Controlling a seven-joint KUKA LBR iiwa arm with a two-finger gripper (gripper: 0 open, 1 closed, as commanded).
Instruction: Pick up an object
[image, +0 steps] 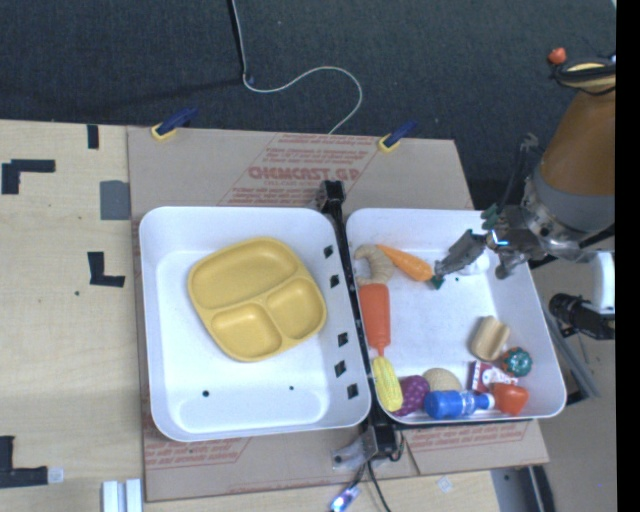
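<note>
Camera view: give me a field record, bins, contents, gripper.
left bin: yellow tray
right bin: carrot, orange tube, corn, blue bottle, teal ball, other toys along the near wall
gripper: over the right bin's far side, tip beside the carrot; nothing visibly held
arm: enters from the right

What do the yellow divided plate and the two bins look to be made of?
Yellow divided plate: likely moulded plastic, matte; uniform colour, soft rounded compartments. Left bin and right bin: probably thin white plastic, slightly glossy; rounded rims and corners. Can't confirm from one view.
</note>
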